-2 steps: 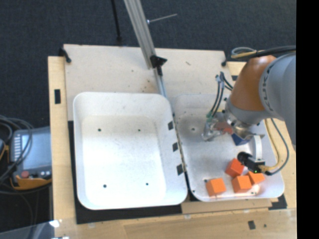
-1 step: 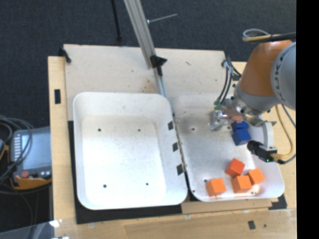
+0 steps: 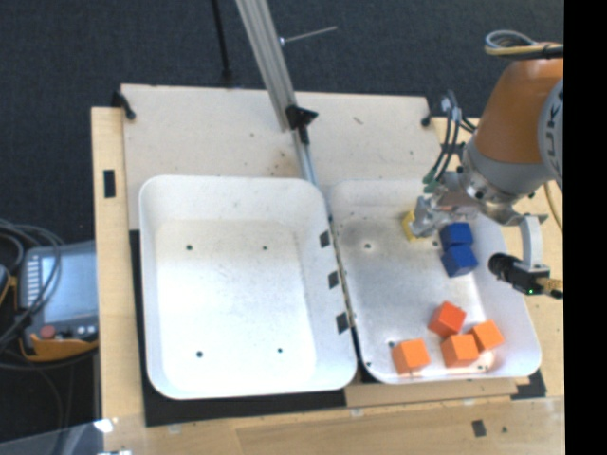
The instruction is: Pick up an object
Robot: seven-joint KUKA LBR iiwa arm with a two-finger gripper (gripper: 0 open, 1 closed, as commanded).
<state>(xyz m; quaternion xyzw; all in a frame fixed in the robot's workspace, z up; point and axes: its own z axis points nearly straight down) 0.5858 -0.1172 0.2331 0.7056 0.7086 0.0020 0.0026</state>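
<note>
Camera view: end effector [image 3: 429,214] was lowered beside a yellow block [image 3: 411,224] in the right bin [image 3: 379,349].
Its grip state could not be told; the block was judged light, rigid, best taken across flat sides.

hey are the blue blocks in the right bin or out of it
In. Both blue blocks rest on the right bin floor, just below the gripper.

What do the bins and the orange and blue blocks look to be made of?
Bins: probably moulded plastic, matte white and speckled, with rounded corners and shallow walls. Orange blocks: likely painted wood or foam, given the flat even colour and crisp edges with no gloss. Blue blocks: same look; the material is uncertain.
</note>
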